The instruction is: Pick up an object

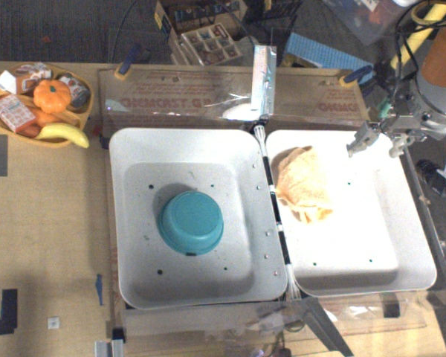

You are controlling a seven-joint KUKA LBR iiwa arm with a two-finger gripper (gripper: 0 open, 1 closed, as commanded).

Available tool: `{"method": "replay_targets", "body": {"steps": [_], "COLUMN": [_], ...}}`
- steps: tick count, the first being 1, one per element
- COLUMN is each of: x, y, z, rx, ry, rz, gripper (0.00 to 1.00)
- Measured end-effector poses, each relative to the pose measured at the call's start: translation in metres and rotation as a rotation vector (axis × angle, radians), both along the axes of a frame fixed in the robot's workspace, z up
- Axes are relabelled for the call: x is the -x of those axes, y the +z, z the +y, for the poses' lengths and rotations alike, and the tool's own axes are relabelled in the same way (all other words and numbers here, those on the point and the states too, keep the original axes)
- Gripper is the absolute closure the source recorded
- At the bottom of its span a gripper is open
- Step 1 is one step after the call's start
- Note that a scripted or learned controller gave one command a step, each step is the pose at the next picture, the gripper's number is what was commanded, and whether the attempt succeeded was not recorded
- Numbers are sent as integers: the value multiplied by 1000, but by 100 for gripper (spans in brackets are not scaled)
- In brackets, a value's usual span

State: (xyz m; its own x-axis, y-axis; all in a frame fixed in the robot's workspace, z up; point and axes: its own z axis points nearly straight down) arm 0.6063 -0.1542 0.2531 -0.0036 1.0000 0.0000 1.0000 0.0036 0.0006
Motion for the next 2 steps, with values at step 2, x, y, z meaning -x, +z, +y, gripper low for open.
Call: {"method": "replay_targets", "body": {"steps": [2], "x": [33], "y": [-106], "z": [45], "rx": [0], "ry": [138], "rz": [-2], "gripper": [0]}}
